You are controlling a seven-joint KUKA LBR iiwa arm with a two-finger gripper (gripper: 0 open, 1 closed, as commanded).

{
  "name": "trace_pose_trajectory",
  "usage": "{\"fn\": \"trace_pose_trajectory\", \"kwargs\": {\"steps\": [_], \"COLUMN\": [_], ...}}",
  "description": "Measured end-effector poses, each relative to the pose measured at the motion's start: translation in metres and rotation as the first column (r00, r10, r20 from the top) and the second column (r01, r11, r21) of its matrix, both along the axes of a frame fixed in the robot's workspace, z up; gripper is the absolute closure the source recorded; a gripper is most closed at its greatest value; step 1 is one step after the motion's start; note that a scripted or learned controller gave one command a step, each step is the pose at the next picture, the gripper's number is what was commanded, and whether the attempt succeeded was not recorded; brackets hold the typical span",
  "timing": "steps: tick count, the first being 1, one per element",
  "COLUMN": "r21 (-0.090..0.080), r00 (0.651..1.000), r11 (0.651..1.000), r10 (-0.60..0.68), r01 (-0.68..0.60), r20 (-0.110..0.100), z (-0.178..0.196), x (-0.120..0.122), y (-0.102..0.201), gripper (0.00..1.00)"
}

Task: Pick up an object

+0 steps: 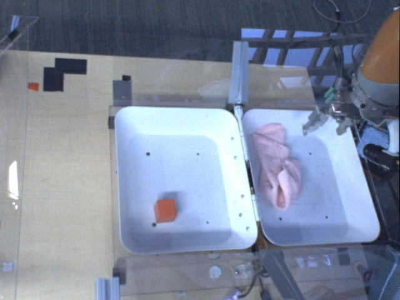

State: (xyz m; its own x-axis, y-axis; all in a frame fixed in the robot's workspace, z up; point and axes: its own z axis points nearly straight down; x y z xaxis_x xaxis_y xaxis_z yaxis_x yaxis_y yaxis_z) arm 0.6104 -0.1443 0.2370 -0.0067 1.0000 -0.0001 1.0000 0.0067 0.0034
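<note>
A crumpled pink cloth [277, 165] lies in the left part of the right bin [337, 224]. A small orange cube [165, 210] sits near the front left of the left bin [181, 136]. My gripper [326, 122] hangs over the far right corner of the right bin, to the right of the cloth and apart from it. Its two fingers are spread, and nothing is between them.
A grey metal divider post [237, 74] rises between the two bins at the back. Black marker blocks [61, 72] and a small orange tag [33, 87] lie on the wooden bench at the far left. Cables and framing crowd the right edge.
</note>
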Motion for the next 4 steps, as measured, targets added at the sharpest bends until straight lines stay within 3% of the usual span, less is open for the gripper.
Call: {"fn": "trace_pose_trajectory", "kwargs": {"steps": [1, 2, 3, 4], "r21": [-0.003, -0.013, -0.004, -0.005], "r00": [0.982, 0.937, 0.988, 0.987], "r11": [0.982, 0.937, 0.988, 0.987], "r10": [0.189, 0.349, 0.152, 0.159], "r01": [-0.189, -0.349, -0.152, -0.159], "r20": [0.009, 0.020, 0.015, 0.016], "z": [-0.138, -0.143, -0.145, -0.144], "x": [-0.024, -0.053, 0.017, -0.017], "y": [0.012, 0.032, 0.043, 0.043], "gripper": [0.00, 0.00, 0.00, 0.00]}}
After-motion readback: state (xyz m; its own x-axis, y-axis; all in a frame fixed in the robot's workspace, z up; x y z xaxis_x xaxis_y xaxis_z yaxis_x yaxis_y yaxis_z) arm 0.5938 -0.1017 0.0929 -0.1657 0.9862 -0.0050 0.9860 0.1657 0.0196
